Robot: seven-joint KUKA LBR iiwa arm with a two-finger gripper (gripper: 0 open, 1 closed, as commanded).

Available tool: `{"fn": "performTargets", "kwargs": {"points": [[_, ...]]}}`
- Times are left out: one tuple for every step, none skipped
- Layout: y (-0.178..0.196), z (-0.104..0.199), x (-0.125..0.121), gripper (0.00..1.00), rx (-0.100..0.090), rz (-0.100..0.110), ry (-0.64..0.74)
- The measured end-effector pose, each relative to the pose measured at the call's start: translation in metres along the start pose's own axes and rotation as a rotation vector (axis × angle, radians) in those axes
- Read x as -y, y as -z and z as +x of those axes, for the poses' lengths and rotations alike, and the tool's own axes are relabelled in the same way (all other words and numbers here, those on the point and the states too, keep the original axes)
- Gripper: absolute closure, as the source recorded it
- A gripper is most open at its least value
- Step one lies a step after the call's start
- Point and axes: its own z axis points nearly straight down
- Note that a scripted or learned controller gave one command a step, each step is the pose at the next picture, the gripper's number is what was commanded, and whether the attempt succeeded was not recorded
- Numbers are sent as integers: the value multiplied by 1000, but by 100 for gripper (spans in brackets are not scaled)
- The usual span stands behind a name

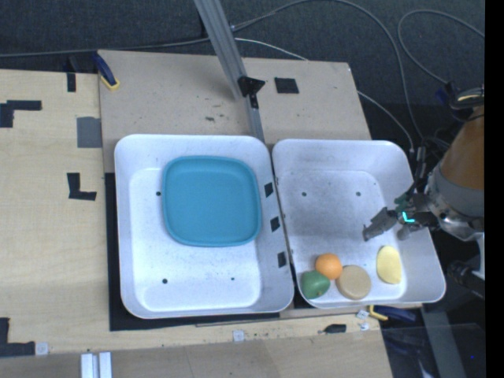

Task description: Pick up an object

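The claw [386, 225] hangs with its fingers spread and nothing between them, poised above the right bin [339, 172], apparently readying a pick. Just below it lies the yellow object [388, 264], likeliest target.

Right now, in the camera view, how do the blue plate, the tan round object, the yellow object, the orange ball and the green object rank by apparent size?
Largest to smallest:
1. blue plate, by far
2. tan round object
3. yellow object
4. orange ball and green object: too alike to rank; the green one is partly cut by the bin's rim.
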Motion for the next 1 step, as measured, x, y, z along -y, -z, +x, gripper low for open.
{"fn": "performTargets", "kwargs": {"points": [[0, 0, 0, 0, 0, 0, 0]]}}
